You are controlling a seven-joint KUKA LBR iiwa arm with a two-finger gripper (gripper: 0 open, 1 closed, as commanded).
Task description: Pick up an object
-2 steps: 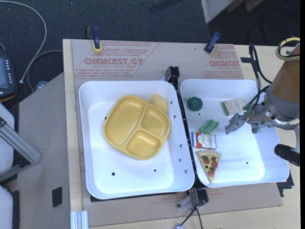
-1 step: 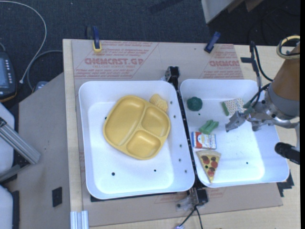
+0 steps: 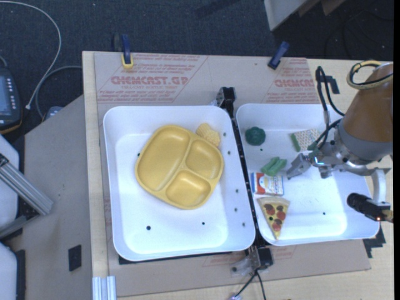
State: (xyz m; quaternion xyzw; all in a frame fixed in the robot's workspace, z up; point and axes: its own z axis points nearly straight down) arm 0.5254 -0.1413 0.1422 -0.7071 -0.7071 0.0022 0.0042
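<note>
Looking down from the fixed camera: my arm [image 3: 369,114] comes in over the right bin [image 3: 325,227], orange band up by the worktop's right edge, grey wrist just below it. My end effector [image 3: 299,166] hangs over the middle of that bin, its grey fingers pointing toward the divider between the two bins. I cannot tell whether those fingers are spread or closed; they blur into one grey shape from here. Nothing is visibly caught between them.

Just beside the tip, on the divider side, lies a small green piece [image 3: 273,165], tilted. It is very near the end effector, but I cannot tell whether they touch. Below it, against the bin's left wall, sits a flat red-and-white packet [image 3: 267,183]. Nearer the front edge of the bin, a toy pizza slice [image 3: 274,213] lies flat, its point toward the front left corner. Up toward the back left corner rests a dark green round object [image 3: 255,135], well apart from my fingers. Near the back, partly under my wrist, a pale patterned item [image 3: 305,139] with a green edge shows.

Over in the left bin [image 3: 169,236], a yellow divided plate [image 3: 180,166] lies in the middle, turned at an angle. A small tan piece [image 3: 208,132] rests touching its back right rim, close to the divider.
</note>
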